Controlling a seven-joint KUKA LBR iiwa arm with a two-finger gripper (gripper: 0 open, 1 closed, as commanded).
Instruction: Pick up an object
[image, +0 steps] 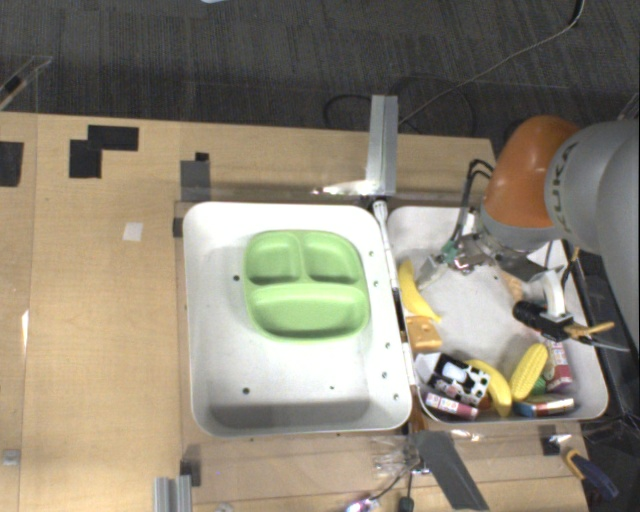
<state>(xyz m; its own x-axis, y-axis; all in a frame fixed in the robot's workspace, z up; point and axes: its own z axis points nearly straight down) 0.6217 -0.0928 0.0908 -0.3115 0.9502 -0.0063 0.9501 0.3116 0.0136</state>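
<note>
Right of centre, the arm (560, 190) hangs over the right bin (595, 400), jaws near (455, 255), their state impossible to tell. Two bins; one green tray (305, 283) fills the left bin (215, 380). Likeliest pick: the banana (409, 290) at centre, probably light, stiff plastic, best gripped across its middle.

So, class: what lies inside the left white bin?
The left bin holds one green divided plate, lying flat. Whatever sits beneath the plate is covered.
</note>
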